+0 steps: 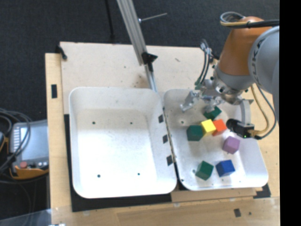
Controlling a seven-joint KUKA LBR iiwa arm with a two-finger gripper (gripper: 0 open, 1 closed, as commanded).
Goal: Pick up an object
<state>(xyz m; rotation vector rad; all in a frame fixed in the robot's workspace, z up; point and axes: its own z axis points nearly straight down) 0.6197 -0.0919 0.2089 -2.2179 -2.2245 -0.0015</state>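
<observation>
A pale, speckled board worktop [108, 65] is lying on a light wooden bench frame [54, 140], taking up the middle of the view. Dark charcoal carpet floor [51, 13] is surrounding it from nine o'clock round to one o'clock. A silver aluminium profile post [131, 25] is slanting down from twelve o'clock towards the centre. At eight o'clock, a grey control pendant with orange trim [28, 147] is sitting beside coiled black cables [7, 121]. Even, soft light is falling throughout.
</observation>
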